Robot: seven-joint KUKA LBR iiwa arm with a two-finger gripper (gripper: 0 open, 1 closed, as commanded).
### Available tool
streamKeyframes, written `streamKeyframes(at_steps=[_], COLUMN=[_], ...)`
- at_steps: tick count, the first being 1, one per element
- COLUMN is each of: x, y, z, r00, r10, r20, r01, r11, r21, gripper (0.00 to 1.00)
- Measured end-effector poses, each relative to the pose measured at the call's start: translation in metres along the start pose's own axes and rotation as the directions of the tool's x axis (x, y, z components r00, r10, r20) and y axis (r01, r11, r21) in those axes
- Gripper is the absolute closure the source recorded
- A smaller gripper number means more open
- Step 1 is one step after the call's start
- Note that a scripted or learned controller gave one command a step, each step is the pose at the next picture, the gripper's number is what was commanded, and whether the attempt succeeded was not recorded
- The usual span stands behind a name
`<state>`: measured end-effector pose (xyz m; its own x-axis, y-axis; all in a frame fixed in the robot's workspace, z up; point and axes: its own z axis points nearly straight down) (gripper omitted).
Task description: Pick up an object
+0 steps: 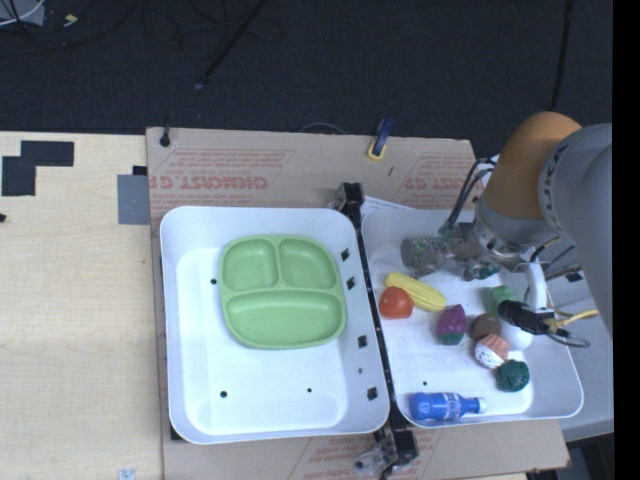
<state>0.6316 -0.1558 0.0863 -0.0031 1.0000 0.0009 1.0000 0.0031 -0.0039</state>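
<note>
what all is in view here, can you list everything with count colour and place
white bins: 2, white, side by side on the bench
divided plate: 1, light green, three compartments, in the left bin
corn toy: 1, yellow, right bin near its left wall
tomato toy: 1, red-orange, right bin, touching the corn's lower left side
purple toy: 1, purple-magenta, middle of right bin
brown and white toy: 1, brown, white and red, right of the purple toy
dark green toy: 1, dark green, right bin, lower right
bottle: 1, blue with white end, lying along the right bin's front wall
clamp: 1, blue and yellow, on the cardboard's back edge
arm: 1, grey with orange band, over the right bin
gripper: 1, grey, upper part of right bin
</note>
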Motion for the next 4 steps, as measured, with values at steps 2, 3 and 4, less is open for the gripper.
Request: streamKeyframes(at_steps=[2, 3, 4], x=[-0.008, -0.010, -0.011], y=[0.000, -0.010, -0.010], z=[-0.062, -0.115, -0.143], r00=[1.000, 1.000, 1.000], r10=[0.002, 0.007, 0.005], r20=[0.002, 0.001, 0.001], r01=[-0.002, -0.007, -0.005], r11=[1.000, 1.000, 1.000], r21=[-0.007, -0.006, -0.006], gripper=[1.00, 1.00, 1.00])
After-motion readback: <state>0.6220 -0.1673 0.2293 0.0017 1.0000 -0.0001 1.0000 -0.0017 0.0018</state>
